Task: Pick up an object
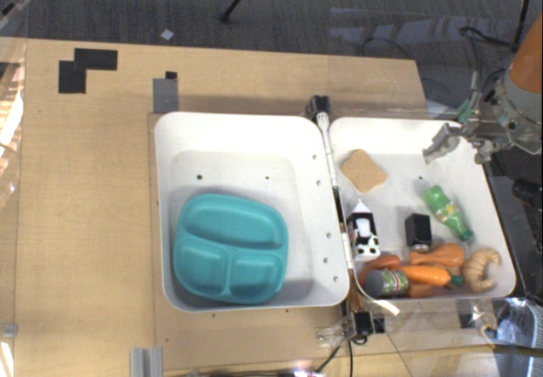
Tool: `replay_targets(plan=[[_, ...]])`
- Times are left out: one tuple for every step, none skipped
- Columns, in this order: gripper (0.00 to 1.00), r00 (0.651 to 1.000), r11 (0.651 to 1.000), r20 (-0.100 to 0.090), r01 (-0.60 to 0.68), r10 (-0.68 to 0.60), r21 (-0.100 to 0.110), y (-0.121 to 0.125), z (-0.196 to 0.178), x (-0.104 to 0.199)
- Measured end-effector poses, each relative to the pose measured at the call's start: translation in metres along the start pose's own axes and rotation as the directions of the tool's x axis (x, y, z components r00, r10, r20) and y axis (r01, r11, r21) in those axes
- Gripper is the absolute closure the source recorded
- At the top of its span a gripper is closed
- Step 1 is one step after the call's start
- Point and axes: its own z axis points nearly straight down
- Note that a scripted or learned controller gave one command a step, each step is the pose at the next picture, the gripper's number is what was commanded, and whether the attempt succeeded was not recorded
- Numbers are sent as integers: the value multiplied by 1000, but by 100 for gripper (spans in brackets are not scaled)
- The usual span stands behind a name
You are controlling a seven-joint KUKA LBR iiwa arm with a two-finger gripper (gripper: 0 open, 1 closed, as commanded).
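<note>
Currently, the gripper (456, 143) hovered over the upper right part of the right bin (399, 133), holding nothing; whether it stood open or shut could not be told. Nearest below it lay the green bottle (446, 212), tilted, just beside a small black block (417, 231). The bottle was judged light, rigid and smooth, liable to roll; it should be taken across its body, midway along its length.

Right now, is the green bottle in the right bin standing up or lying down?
Lying down. The green bottle rests on its side on the floor of the right bin, its length running diagonally, above the carrot.
</note>
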Motion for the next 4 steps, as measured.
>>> replay_targets(plan=[[0,996,996,-3,92,-92,10,-26,135,-29],[0,997,997,-8,80,-80,-15,-3,160,-20],[0,993,993,-4,120,-120,-8,-49,173,-11],[0,965,965,7,262,-262,-15,-83,172,7]])
